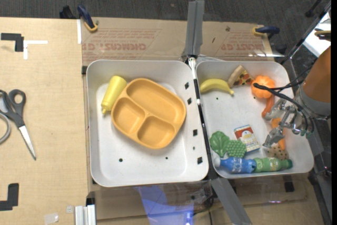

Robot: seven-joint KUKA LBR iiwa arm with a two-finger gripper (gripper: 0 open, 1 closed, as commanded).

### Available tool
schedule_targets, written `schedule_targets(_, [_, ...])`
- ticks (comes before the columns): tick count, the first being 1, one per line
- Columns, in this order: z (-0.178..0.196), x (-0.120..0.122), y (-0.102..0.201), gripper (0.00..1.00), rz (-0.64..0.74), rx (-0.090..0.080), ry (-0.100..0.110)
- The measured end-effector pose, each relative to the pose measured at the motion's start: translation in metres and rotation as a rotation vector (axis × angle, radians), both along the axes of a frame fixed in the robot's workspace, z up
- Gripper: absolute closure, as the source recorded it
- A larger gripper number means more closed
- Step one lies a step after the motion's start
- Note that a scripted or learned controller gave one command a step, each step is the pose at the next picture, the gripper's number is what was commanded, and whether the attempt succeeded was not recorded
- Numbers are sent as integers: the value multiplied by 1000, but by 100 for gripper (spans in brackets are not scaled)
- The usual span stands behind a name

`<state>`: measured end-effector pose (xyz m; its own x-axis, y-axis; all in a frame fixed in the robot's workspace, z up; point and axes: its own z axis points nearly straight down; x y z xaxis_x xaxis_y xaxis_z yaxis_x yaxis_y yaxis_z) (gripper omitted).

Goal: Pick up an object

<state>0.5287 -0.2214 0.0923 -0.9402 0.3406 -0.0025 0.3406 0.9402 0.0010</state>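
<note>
Camera view is showing you the gripper (278, 131) hovering in the right bin (231, 113); whether it's gripping, I cannot tell. Nearby carrot (269, 108): light, stiff, smooth; take it mid-length.

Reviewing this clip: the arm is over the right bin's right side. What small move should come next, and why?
Probably a short straight descent. The claw hangs low over the right bin near its right wall, with small orange pieces close beside it, and nothing shows between its fingers. Whether it is lined up on one piece is hard to tell, so I would lower slowly before closing.
</note>
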Motion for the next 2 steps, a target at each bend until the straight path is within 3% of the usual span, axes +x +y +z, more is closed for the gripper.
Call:
schedule_targets(1, [11, 2, 0, 100, 3, -2, -5])
schedule_targets(2, [-1, -51, 17, 100, -209, 1, 3])
